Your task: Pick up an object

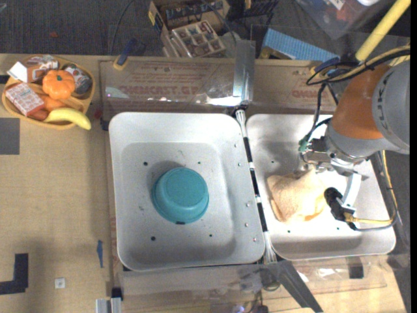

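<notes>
Right now the arm (374, 109) reaches in from the right and hangs over the right bin (287, 240), its gripper (317, 168) low at the upper edge of a tan, bread-like object (294, 196) lying on the bin floor. Whether the fingers are spread or closed, I cannot tell; the wrist hides them. Perhaps they touch the object, though the contact is unclear. Over in the left bin (130, 142), a teal bowl (181, 195) sits upside down near the middle. Off at far left, a basket of toy food (47, 93) rests on the bench.
</notes>
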You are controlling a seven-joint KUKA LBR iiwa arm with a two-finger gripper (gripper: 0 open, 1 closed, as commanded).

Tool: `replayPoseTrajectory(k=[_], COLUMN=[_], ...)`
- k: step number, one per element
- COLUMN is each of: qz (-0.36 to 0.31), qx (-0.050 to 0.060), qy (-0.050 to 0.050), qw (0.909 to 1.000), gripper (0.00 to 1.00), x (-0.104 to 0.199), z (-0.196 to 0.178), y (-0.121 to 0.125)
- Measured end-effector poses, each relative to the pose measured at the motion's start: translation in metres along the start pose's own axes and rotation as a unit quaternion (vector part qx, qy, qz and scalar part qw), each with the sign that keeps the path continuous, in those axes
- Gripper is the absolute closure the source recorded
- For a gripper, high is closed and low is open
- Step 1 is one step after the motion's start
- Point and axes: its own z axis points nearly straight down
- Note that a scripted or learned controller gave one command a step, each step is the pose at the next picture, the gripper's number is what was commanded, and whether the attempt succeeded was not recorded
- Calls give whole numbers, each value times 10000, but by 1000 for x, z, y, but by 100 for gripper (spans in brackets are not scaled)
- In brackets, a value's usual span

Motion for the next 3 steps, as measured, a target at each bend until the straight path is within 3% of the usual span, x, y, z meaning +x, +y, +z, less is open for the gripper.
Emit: replayPoseTrajectory(k=[1,2,3], qz=[-1392,-3569,-3135], qx=[15,20,28], qy=[2,14,15], qw=[9903,9342,9496], gripper=[100,100,100], x=[77,62,103], z=[-145,-123,-125], y=[70,83,67])
